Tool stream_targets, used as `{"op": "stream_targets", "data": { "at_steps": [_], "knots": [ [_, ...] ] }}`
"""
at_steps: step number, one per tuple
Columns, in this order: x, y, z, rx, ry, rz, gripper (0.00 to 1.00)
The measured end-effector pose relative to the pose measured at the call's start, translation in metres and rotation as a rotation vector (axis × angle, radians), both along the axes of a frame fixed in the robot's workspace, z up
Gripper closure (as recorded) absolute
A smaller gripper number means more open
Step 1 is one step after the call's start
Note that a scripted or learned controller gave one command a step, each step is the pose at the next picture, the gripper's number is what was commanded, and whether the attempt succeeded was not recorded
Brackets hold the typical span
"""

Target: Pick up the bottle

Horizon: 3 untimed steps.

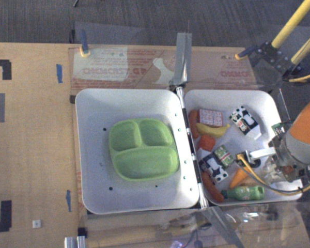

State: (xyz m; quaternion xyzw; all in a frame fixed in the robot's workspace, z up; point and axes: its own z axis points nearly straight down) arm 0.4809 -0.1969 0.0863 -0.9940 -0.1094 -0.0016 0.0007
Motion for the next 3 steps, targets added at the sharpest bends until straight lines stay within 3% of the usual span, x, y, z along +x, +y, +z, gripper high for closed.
{"op": "stream_targets", "data": {
  "at_steps": [1, 2, 3],
  "knots": [
    [0.000, 0.001, 0.010, 0.002, 0.001, 0.000, 1.00],
    [0.014, 0.020, 0.000, -0.003, 0.003, 0.211, 1.00],
    [-0.002, 0.003, 0.036, -0.001, 0.006, 0.077, 1.00]
  ]
}}
